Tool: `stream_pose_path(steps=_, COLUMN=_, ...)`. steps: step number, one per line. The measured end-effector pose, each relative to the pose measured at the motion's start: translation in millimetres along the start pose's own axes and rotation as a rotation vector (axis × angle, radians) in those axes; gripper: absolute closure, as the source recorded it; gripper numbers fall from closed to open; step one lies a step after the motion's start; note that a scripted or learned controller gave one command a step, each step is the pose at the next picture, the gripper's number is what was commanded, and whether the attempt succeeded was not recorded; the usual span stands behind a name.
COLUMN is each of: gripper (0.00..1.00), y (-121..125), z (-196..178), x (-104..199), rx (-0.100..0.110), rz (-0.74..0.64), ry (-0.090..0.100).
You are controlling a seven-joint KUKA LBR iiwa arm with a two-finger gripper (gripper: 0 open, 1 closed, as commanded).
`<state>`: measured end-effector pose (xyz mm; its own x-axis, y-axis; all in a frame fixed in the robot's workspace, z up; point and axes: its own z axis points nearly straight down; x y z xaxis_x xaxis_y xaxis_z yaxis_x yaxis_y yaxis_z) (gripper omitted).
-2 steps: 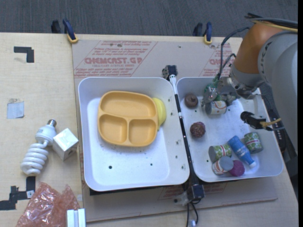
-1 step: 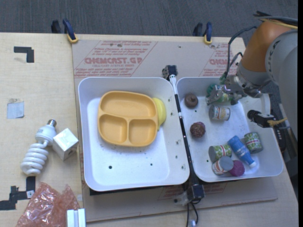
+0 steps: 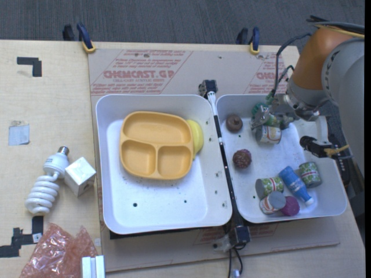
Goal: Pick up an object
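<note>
- Reaching in from the right, the gripper [image 3: 265, 118] is seen over the upper part of the right bin [image 3: 330, 204]; whether it is spread or closed cannot be told.
- A small can [image 3: 269, 134] is seen directly under it, apparently upright.
- Two brown balls [image 3: 234, 123] lie nearby to the left.
- A blue bottle [image 3: 295, 185] lies diagonally among other cans at the lower end.
- A yellow divided tray [image 3: 156, 145] is held in the left bin [image 3: 162, 213].

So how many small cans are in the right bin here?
3 that I can make out. One can sits under the claw near the bin's far end; a green one and another flank the blue bottle. The near clutter may hide more.
</note>
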<state>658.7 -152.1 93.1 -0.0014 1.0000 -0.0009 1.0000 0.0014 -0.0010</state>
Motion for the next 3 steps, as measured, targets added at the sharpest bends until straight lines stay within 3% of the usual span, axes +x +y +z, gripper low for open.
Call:
stream_pose_path(steps=1, gripper=1.00, y=-1, z=-10, x=-1, rx=0.005, rz=-0.001, ry=-0.002)
stream_pose_path(steps=2, gripper=0.00, y=-1, z=-10, x=-1, rx=0.005, rz=-0.002, ry=-0.002)
stream_pose_path(steps=3, gripper=0.00, y=-2, z=1, x=-16, rx=0.009, rz=0.003, ry=0.004)
